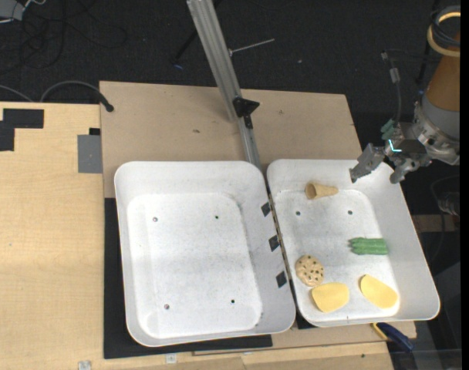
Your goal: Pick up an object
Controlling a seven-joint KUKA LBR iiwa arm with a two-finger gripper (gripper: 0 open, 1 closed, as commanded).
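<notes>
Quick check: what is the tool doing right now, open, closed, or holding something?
Tool: open, holding nothing, above the far right corner of the right bin.

We find no legible text, label, brand, number or sign on anything in view. The two white bins, left (pixel 190 253) and right (pixel 408 230), carry no markings we can read, only small dark dots on their floors. The pale wooden board (pixel 42 230) at the left shows black and grey shapes, none of them letters or figures.
</notes>
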